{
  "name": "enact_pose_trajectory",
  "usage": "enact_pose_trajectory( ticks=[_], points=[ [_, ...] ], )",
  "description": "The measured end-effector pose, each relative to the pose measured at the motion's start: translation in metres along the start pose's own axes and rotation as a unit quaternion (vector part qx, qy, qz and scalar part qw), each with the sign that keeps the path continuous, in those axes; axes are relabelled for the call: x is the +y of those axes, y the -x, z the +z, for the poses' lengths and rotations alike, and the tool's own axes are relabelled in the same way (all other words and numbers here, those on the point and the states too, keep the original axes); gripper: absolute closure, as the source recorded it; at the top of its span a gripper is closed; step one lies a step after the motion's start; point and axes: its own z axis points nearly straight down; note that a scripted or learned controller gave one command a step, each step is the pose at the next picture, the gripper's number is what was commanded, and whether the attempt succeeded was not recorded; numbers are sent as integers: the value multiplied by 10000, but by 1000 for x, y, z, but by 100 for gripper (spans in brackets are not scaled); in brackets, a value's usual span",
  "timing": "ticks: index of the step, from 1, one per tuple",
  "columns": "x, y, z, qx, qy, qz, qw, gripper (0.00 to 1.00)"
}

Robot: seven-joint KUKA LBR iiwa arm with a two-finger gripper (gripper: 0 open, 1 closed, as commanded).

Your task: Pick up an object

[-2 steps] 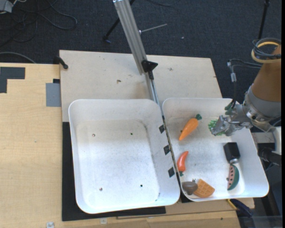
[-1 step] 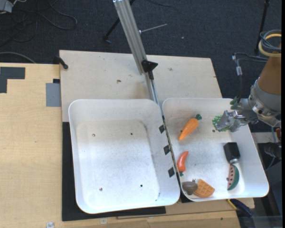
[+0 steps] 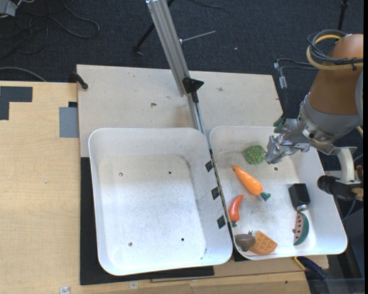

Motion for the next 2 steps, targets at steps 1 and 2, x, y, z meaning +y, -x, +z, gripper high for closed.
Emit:
enact_pose_trajectory(
  ticks=[1, 2],
  points=[
    [1, -48, -1, -1, -13, -2, 10000, 100],
    [12, -102, 15, 0, -24, -2, 10000, 100]
  ],
)
